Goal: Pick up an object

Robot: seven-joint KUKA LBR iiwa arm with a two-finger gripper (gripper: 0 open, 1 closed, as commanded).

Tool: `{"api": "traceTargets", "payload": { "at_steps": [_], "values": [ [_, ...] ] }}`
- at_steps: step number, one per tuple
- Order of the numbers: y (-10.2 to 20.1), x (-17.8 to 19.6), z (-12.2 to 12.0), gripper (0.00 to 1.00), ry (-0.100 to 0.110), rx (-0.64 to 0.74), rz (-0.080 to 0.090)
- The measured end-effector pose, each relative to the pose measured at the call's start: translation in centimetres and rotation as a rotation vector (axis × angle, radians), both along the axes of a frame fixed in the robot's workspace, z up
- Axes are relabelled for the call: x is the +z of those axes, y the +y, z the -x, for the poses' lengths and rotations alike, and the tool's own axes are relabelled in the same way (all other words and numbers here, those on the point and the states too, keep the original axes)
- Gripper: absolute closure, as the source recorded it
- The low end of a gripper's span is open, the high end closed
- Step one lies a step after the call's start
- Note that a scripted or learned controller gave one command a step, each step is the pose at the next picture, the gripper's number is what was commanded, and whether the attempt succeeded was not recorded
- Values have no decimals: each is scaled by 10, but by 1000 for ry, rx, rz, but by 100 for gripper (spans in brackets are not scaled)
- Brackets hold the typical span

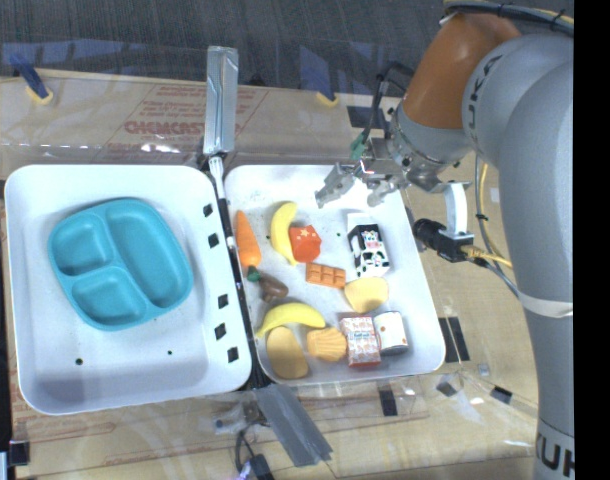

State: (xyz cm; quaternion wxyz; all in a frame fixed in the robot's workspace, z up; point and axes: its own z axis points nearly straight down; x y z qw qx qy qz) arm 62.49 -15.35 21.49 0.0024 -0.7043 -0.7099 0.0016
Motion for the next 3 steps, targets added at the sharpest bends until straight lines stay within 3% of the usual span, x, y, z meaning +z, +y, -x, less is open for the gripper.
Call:
{"api": "traceTargets", "payload": {
  "at_steps": [1,2,3],
  "values": [
    [41,-69,25,0,5,76,-1],
    [45,-124,35,0,-3,162,3],
    [17,-124,-6,0,-4,250,0]
  ]
}}
